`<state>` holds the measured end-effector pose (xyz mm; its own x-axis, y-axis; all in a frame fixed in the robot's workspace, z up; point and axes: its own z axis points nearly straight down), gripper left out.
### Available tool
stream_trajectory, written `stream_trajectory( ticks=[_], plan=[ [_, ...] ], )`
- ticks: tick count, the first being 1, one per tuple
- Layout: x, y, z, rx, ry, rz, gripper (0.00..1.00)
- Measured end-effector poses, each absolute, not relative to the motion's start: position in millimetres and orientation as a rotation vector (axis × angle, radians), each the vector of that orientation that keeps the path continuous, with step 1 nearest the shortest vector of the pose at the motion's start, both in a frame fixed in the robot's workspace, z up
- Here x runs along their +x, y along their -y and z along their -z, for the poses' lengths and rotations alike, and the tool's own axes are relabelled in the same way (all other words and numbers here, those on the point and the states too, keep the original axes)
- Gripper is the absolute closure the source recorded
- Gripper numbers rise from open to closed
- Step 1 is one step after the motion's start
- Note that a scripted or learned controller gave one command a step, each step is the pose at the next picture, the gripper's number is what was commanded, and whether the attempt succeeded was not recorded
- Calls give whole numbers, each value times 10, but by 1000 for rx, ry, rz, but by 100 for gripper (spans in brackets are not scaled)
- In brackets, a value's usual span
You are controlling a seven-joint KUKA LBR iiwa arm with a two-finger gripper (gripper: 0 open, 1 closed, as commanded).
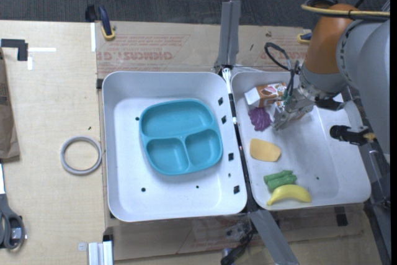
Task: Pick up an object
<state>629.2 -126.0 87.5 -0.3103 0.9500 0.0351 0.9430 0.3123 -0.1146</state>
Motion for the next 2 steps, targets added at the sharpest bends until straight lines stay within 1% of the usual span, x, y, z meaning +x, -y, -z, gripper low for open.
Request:
stream_trajectory(
  ticks=[1, 2],
  plan=[
    [6269, 1247, -873, -1778, 2454, -116, 0],
    [6458, 1115, -1103, -1426, 2747, -38, 0]
  ],
)
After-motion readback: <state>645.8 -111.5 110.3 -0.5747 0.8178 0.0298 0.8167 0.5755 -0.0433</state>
